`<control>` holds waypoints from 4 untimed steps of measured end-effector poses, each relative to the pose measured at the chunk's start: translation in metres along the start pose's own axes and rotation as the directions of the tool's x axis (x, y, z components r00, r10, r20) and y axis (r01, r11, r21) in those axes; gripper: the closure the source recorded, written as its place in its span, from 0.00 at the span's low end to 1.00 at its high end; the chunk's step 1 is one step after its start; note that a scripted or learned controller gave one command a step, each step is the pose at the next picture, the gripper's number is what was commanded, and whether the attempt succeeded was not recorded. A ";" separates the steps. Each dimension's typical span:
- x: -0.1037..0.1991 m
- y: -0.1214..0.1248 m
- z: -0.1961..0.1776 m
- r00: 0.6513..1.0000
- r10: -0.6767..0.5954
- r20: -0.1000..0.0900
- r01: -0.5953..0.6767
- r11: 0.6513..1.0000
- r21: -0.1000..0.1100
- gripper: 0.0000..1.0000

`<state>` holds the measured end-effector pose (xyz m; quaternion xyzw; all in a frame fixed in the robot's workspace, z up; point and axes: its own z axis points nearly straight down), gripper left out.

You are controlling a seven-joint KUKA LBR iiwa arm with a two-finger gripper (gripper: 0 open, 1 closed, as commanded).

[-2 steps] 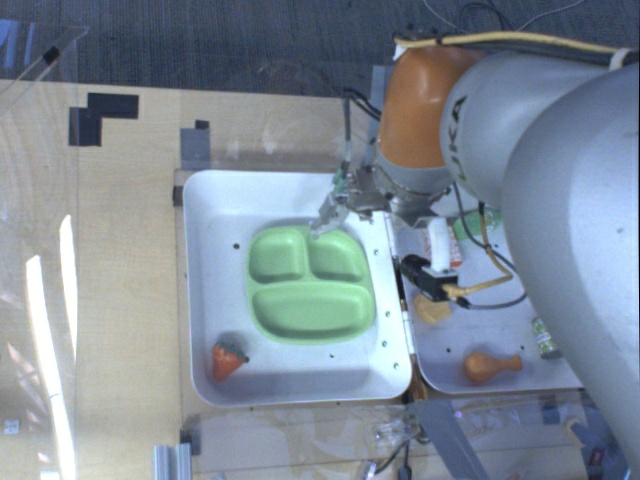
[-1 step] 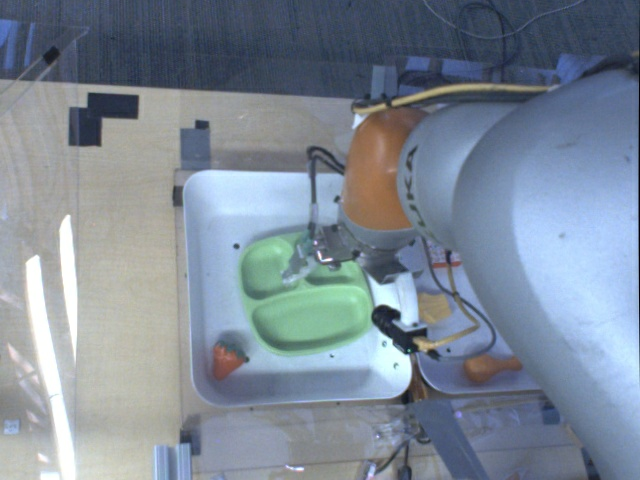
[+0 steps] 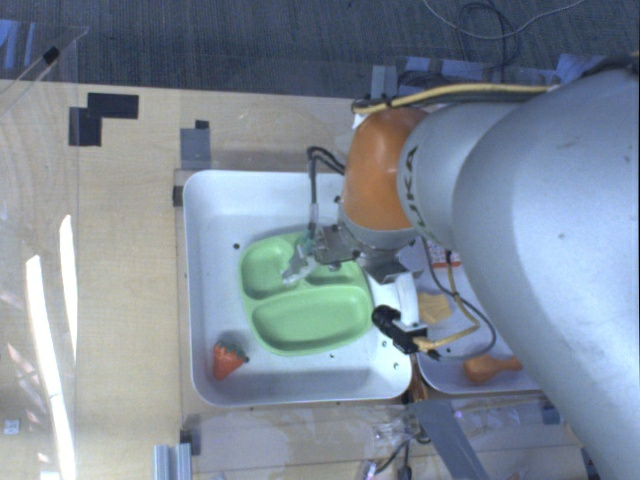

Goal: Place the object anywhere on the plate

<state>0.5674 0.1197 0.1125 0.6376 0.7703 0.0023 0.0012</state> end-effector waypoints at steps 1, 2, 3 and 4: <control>0.000 0.000 0.000 1.000 0.000 0.000 0.000 1.000 0.000 0.00; 0.000 0.000 0.000 1.000 0.000 0.000 0.000 1.000 0.000 0.00; 0.000 0.000 0.000 1.000 0.000 0.000 0.000 1.000 0.000 0.00; 0.000 0.000 0.000 1.000 0.000 0.000 0.000 1.000 0.000 0.00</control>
